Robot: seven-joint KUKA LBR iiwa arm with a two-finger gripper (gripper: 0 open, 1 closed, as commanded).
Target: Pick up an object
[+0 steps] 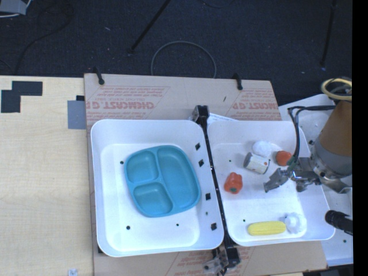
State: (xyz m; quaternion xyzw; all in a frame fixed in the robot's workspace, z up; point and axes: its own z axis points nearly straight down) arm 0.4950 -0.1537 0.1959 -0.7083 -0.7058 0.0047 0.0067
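Objects lie scattered in the right bin (230,132): an orange cup (233,183), a white cylinder (256,163), a yellow corn cob (266,228). Over its right side hangs the gripper (278,180), fingers spread, pinching nothing; the cylinder sits just beside them. A blue plate (161,180) fills the left bin (109,211).

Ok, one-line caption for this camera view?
Gripper hovers in right bin among small objects; blue divided plate sits in left bin.

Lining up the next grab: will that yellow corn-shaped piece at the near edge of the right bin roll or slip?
The yellow piece lies flat and looks rounded and elongated, so a sideways push would probably roll it. Its surface looks smooth, perhaps slippery. It touches a small white object, which may shift too.
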